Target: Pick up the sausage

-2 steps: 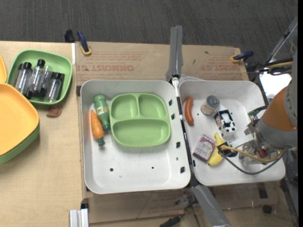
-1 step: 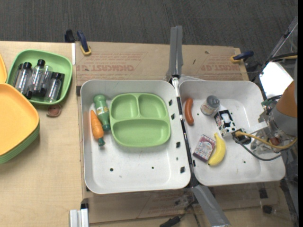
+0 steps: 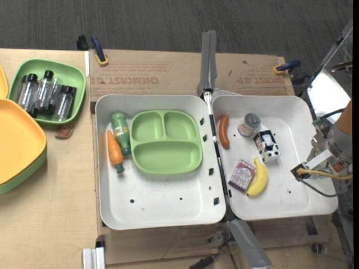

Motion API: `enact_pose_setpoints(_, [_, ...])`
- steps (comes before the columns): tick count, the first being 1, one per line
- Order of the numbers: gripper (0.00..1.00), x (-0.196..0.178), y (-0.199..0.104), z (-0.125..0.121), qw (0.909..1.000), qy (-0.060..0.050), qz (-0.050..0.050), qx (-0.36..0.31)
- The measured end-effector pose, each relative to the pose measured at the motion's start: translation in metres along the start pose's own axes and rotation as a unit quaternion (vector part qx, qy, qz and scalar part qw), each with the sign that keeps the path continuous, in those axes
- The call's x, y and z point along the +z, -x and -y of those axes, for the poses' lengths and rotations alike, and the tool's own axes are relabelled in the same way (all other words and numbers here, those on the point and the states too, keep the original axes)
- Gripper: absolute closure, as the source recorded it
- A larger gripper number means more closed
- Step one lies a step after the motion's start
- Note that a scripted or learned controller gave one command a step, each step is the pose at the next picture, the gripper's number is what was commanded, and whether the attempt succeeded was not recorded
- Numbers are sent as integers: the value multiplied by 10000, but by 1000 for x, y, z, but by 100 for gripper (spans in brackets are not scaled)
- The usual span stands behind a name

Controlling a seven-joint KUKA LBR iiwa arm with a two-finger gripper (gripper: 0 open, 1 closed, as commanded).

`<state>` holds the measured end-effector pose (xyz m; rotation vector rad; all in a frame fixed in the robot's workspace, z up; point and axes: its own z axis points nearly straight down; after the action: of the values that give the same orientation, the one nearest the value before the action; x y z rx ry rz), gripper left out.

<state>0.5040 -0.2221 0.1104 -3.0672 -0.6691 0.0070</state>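
Far left, tabletop [image 3: 56, 206]: stack of orange plates [image 3: 17, 144]; green tray [image 3: 47, 91] w/ small dark-capped bottles.
Left bin [image 3: 162, 206]: toy carrot [image 3: 114, 148] and green bottle [image 3: 120, 132] lying side by side near left wall; green divided plate [image 3: 165, 142] just right of them.
Right bin [image 3: 280, 200]: sausage [image 3: 224, 131] lying lengthwise at left wall, close to divider between bins, upper half of bin.
Other right-bin items: small grey-lidded jar [image 3: 249, 124]; black-and-white carton [image 3: 267, 145]; pink packet [image 3: 242, 175] touching banana [image 3: 258, 177].
Gripper [image 3: 331, 150]: at right rim of right bin, partly cut off by frame edge; cannot tell whether apart or together; nothing seen between them.
Sausage vs gripper: well apart, opposite sides of bin; jar, carton, banana lie between.
Progress: not begun as far as visible; sausage resting on bin floor, untouched.
Left to do (judgement): cross bin leftward, line up over sausage, descend, close, lift. Wall right beside sausage prob. leaves little room on that side.
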Motion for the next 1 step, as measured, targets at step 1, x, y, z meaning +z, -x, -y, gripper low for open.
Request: enact_pose_setpoints(1, [100, 20, -13, 64, 9939, -10, 4, 1102])
